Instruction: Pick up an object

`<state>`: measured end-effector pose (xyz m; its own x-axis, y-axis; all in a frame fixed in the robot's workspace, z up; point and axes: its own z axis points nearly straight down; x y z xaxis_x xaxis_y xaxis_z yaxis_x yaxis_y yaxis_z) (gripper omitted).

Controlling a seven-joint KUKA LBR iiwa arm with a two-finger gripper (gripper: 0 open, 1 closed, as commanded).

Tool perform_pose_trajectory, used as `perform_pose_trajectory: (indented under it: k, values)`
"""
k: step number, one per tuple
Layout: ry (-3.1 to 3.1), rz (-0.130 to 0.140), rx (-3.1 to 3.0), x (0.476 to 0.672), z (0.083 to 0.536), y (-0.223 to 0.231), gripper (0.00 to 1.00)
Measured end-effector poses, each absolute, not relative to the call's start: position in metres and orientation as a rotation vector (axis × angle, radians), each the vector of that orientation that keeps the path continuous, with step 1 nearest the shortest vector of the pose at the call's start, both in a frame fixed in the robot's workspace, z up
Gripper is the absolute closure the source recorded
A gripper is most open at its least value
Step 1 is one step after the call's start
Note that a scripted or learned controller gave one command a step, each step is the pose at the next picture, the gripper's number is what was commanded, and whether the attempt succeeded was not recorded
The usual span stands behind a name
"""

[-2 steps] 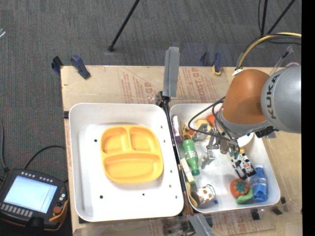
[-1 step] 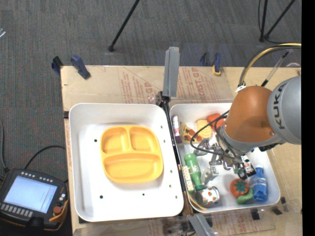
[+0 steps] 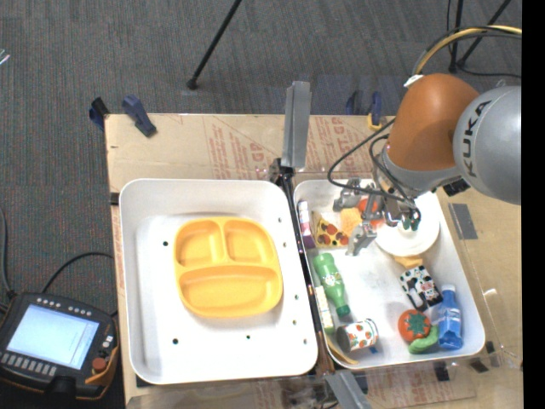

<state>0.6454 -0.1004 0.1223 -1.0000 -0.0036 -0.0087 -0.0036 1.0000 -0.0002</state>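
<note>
1. Grey carpet surrounds my bench; two white bins (image 3: 136, 228) sit side by side.
2. My gripper (image 3: 368, 228) hangs over the right bin, fingers spread, holding nothing.
3. Pizza toy (image 3: 328, 233) lies just left of it, green bottle (image 3: 330, 281) below-left.

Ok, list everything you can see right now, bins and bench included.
bins: 2, white, side by side on bench
tray: 1, yellow, left bin
bottle: 1, green, right bin, left side
pizza slice: 1, yellow and red, right bin, top left
plate: 1, white, right bin, top
mug: 1, white patterned, bottom
tomato: 1, red, bottom right
blue bottle: 1, bottom right
pendant: 1, grey, floor left
gripper: 1, above right bin's top
</note>
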Motion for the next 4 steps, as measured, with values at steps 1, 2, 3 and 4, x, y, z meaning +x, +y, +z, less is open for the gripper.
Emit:
perform_pose_trajectory:
  k: [1, 2, 3, 4]
  values:
    - [3.147, 0.004, -0.09, 0.497, 0.085, -0.148, 0.0]
    - [3.137, 0.002, 0.026, 0.593, 0.088, -0.156, 0.0]
    - [3.137, -0.001, 0.043, 0.539, 0.089, -0.214, 0.0]
    - [3.128, 0.006, -0.299, 0.487, 0.089, -0.114, 0.0]
